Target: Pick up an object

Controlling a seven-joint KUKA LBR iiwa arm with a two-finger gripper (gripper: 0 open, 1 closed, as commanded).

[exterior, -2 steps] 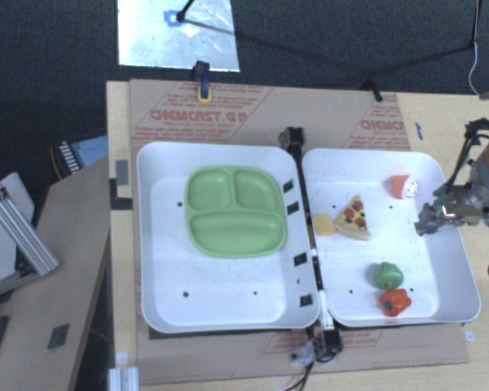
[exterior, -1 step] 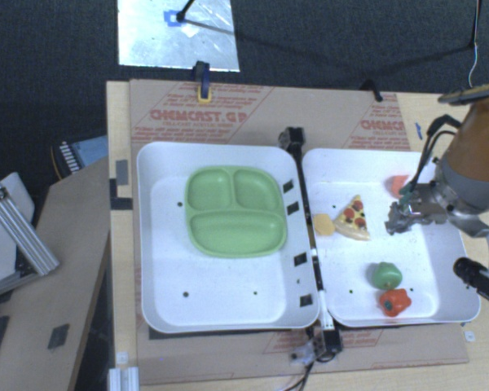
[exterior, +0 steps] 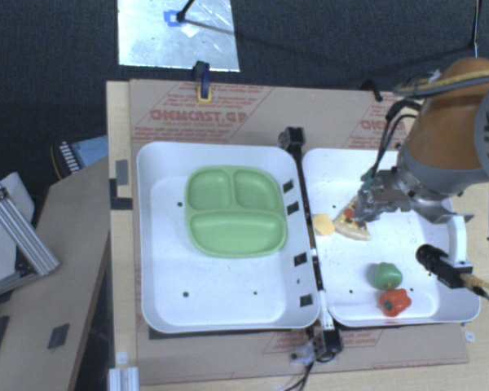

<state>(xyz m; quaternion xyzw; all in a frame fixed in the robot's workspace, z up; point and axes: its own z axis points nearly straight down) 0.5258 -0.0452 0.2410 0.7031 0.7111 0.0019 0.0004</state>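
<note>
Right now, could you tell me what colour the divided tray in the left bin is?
Pale green tray, clearest in the camera view.

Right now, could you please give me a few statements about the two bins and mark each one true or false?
1. The green divided plate lies in the left bin. True.
2. The green pepper sits on the plate. False: it is in the right bin.
3. The red pepper lies just below the green one in the view. True.
4. The gripper hangs over the left bin. False: it is over the right bin, at the pizza slice.
</note>
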